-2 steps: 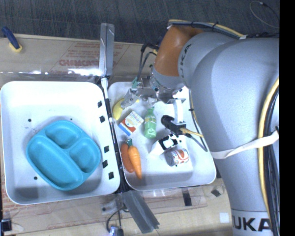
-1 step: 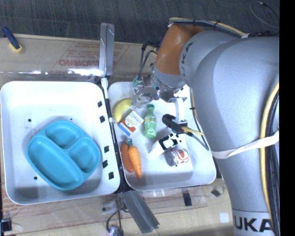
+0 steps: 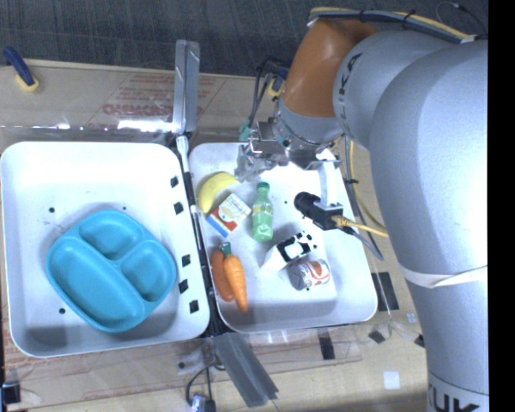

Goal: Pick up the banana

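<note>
Yellow banana [image 3: 215,188], long axis slanting up-right

From my remote seat the scene was brightly and fairly evenly lit, apparently from overhead. The left bin [image 3: 17,256] showed a washed-out white floor with a soft grey shadow under the blue tray [image 3: 112,269]. The arm [image 3: 429,144] cast a dim patch over the upper part of the right bin [image 3: 356,294], and its grey shell carried a broad pale sheen. The picture was soft overall, with fine detail smeared. The pincer [image 3: 256,157] was too murky to read, perhaps from shadow and clutter.
</note>
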### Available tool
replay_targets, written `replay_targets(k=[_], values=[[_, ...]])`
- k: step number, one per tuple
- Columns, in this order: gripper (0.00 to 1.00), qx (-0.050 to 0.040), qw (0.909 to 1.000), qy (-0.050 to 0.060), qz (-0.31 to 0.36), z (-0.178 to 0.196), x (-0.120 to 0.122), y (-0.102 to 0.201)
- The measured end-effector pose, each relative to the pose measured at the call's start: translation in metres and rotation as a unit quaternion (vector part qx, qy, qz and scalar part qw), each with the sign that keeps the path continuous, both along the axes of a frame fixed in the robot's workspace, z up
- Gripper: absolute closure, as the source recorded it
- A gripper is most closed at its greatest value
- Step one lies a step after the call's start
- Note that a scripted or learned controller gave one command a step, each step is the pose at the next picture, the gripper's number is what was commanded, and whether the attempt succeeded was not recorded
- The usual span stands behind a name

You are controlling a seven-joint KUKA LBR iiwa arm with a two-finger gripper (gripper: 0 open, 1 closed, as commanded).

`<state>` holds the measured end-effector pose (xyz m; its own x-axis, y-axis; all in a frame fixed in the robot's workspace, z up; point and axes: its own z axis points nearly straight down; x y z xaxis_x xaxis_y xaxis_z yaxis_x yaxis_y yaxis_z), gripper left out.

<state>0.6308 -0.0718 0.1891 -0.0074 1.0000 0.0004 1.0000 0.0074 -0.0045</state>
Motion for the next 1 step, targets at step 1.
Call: replay_targets(k=[1], values=[[0.00, 0.0000, 1.0000, 0.000, 0.000, -0.0004, -0.0002, 0.0000]])
